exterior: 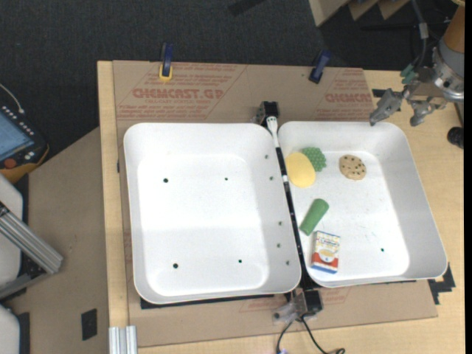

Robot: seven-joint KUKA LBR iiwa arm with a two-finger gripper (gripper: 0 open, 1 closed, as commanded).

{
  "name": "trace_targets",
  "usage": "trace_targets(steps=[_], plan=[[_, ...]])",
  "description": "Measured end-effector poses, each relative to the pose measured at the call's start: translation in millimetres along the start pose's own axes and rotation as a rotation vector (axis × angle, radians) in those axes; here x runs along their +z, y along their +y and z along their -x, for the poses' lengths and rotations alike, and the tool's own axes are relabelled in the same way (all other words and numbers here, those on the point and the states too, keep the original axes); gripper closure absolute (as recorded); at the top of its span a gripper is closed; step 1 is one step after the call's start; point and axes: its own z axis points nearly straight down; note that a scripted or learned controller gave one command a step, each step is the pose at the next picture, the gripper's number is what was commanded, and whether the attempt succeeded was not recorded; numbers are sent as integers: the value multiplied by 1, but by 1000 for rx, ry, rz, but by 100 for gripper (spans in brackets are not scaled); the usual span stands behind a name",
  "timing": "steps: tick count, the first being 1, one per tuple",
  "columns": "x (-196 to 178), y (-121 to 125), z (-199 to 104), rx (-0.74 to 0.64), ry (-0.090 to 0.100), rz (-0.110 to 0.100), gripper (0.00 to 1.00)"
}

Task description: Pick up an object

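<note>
In the right bin (413, 198) lie a yellow lemon-shaped object (300, 169), a green bumpy piece (315, 157) touching it, a round cookie (352, 167), a green cylinder (314, 215) and a small white and orange carton (326, 251). My gripper (402, 110) hangs above the far right corner of the right bin, beyond the cookie. Its fingers (383, 111) are spread apart with nothing between them.
The left bin (147, 198) sits beside the right one, joined at a black hinge strip (284, 190). Both rest on a cardboard sheet (221, 87) held by blue clamps (167, 61) at the far edge. A cable connector (299, 308) lies at the front.
</note>
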Motion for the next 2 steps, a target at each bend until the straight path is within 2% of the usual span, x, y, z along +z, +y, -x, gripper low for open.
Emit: trace_targets(steps=[1,2], plan=[[-98,-47,26,3,-6,11,0],[-198,-92,27,2,-6,13,0]])
